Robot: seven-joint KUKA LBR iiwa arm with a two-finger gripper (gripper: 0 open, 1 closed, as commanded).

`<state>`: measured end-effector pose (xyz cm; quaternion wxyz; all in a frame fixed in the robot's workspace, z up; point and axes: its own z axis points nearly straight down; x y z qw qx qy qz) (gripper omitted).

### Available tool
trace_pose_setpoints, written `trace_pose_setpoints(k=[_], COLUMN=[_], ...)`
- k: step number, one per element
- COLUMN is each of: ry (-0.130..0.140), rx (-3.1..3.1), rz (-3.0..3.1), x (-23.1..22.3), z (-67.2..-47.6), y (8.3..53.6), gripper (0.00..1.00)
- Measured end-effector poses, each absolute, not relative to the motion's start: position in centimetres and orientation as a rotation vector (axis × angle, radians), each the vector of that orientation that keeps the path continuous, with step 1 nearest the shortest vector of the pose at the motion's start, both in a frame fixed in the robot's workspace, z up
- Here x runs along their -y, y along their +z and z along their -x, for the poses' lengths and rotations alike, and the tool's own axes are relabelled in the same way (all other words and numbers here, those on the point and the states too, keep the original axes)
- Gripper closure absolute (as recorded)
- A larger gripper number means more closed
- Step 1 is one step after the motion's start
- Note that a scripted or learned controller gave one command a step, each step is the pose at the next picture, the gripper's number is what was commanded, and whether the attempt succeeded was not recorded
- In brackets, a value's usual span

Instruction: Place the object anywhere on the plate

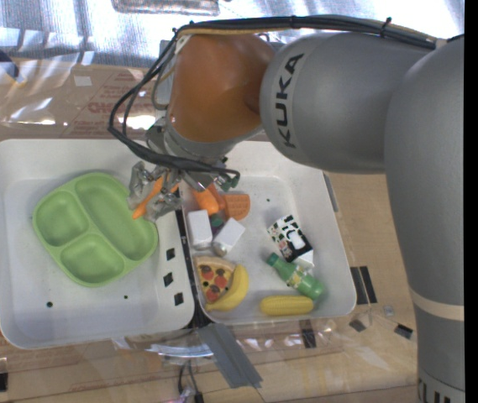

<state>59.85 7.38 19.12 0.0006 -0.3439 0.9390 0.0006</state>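
Over the bin divider: tool (165, 183) hung low under the orange wrist, at the plate's right edge.
Tool state: something orange (146, 201), carrot-like, sat at the fingers; whether pinched, couldn't tell.
Plate (96, 225): green, three wells, in left bin (20, 309), nothing on it.
Object: likely that orange piece, just beside the plate, not on it.
Right bin (339, 275): pizza (213, 277), banana (240, 288), bottle (297, 280), carton (289, 238), white blocks (201, 225).
Why there: probably mid-carry toward the plate.

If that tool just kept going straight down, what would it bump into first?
Probably the orange carrot-like piece right under the tool, near the wall between the two bins and beside the green plate. Depth is hard to judge.
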Motion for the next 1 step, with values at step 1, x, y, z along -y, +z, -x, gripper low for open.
trace_pose_setpoints(k=[1], ry=[0.001], rx=[-2.949], rz=[1.080], x=[-7.35], z=[-59.85], y=[19.12], gripper=[0.00])
